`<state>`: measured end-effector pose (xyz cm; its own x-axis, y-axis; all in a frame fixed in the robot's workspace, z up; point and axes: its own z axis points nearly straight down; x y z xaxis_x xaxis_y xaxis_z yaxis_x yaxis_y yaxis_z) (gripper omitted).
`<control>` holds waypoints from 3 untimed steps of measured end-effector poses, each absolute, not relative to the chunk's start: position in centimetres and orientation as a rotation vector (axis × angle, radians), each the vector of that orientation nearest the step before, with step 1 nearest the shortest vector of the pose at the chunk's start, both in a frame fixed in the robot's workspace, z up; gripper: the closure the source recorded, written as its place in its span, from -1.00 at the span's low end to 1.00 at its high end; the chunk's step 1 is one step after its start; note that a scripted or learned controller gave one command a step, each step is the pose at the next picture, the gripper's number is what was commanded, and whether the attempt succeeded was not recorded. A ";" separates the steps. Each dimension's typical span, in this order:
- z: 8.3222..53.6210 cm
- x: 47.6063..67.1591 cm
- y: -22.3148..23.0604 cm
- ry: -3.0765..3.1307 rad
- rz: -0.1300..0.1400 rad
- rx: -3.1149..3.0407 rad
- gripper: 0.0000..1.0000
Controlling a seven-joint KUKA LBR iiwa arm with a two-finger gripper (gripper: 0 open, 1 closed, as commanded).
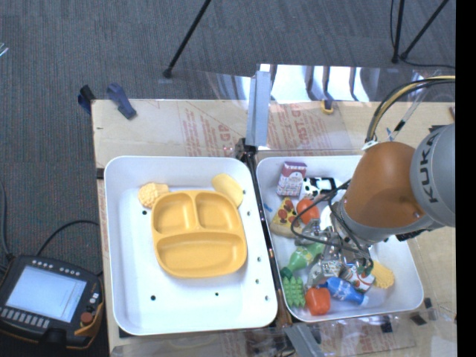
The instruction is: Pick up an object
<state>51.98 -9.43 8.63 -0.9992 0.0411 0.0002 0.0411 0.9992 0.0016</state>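
Observation:
My gripper (336, 256) hangs low over the middle of the right bin (413, 285), under the orange wrist band (381, 184). It is in among a heap of toys. A green bottle (301, 259) lies just to its left. A blue bottle (346, 290) and a red cup (317, 301) lie just in front of it. A yellow piece (383, 275) sits to its right. Cables and the wrist hide what is directly under the gripper.
Farther back in the right bin are a small carton (291, 178), a black-and-white cow (320, 187), a pizza slice (283, 216) and a green block (296, 291). The left bin (123, 274) holds a yellow divided plate (198, 233) and two yellow toys (152, 194) (228, 189).

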 end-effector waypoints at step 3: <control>8.7 54.9 -8.3 -3.128 -0.002 -0.290 -1.00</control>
